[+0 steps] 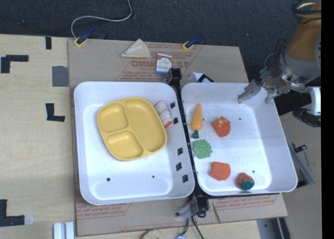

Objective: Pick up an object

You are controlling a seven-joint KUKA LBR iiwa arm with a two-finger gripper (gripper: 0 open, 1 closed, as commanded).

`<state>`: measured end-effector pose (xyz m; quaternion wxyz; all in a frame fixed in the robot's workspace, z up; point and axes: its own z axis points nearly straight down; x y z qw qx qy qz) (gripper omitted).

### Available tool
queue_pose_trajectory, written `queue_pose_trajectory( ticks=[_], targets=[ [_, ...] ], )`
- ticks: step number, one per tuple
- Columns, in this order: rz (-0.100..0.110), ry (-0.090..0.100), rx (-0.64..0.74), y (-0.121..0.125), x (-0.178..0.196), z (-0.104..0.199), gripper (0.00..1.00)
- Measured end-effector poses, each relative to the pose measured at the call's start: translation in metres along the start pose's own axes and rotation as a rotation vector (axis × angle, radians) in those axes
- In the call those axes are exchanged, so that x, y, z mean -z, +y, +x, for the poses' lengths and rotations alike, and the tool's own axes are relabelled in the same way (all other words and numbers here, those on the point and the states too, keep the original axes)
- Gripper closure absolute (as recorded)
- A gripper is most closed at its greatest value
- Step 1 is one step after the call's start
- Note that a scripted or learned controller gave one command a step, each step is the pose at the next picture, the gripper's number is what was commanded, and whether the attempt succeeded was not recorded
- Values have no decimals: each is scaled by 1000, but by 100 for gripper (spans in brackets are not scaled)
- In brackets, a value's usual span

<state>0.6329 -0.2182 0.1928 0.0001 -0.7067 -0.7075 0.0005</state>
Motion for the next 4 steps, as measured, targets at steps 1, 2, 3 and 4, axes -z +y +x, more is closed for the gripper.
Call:
queue_pose_trajectory(
  ticks=[1, 2, 3, 4],
  targets=[
    [-15, -2, 0, -26, -97, 48, 0],
    [-6, -2, 0, -48, -106, 87, 0],
    [-8, -5, 0, -47, -96, 86, 100],
    [-1, 1, 1, -90, -8, 135, 100]
  ],
)
